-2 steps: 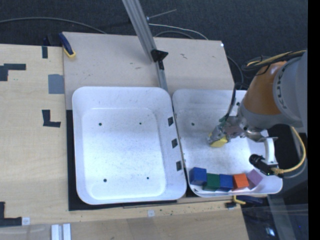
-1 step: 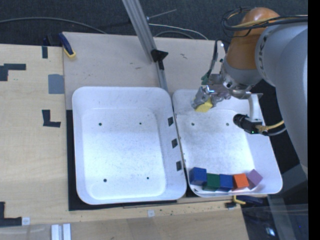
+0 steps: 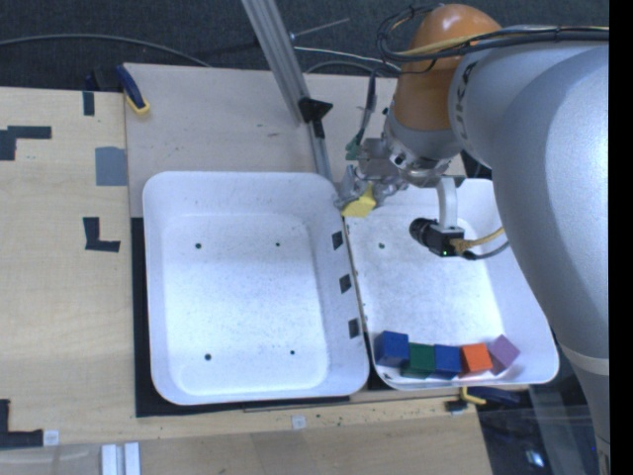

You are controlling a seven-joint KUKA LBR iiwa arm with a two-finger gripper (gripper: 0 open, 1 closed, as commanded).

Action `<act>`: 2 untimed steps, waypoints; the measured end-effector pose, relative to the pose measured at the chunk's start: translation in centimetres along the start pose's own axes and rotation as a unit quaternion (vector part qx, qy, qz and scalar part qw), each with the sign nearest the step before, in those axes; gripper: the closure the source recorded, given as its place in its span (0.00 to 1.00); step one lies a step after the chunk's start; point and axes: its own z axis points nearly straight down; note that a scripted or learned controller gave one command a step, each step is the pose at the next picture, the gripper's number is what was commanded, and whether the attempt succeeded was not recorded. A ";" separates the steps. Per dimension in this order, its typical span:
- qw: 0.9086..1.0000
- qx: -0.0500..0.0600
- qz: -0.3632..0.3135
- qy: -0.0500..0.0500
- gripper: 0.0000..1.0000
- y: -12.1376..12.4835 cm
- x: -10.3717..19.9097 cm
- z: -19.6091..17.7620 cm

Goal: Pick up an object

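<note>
My gripper (image 3: 362, 194) hangs over the far left corner of the right bin (image 3: 435, 295), beside the divide between the two bins. A small yellow block (image 3: 359, 206) sits between its fingertips, lifted a little above the bin floor, and the fingers are shut on it. Along the right bin's near edge lies a row of blocks: blue (image 3: 393, 345), green (image 3: 421, 358), another blue (image 3: 447, 359), orange (image 3: 476, 358) and purple (image 3: 504, 350). The grey arm with its orange band (image 3: 445, 47) covers the right bin's far right part.
The left bin (image 3: 158, 265) stands next to the right one. A slanted aluminium post (image 3: 279, 52) rises behind the bins, close to my gripper. A blue and yellow clamp (image 3: 134, 89) lies at the bench's far left corner. A black cable fitting (image 3: 435, 236) hangs under the wrist.
</note>
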 end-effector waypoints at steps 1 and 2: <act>1.000 -0.001 0.003 -0.001 1.00 2.0 -1.3 -1.8; 1.000 -0.001 -0.001 0.001 1.00 -0.2 7.0 -4.9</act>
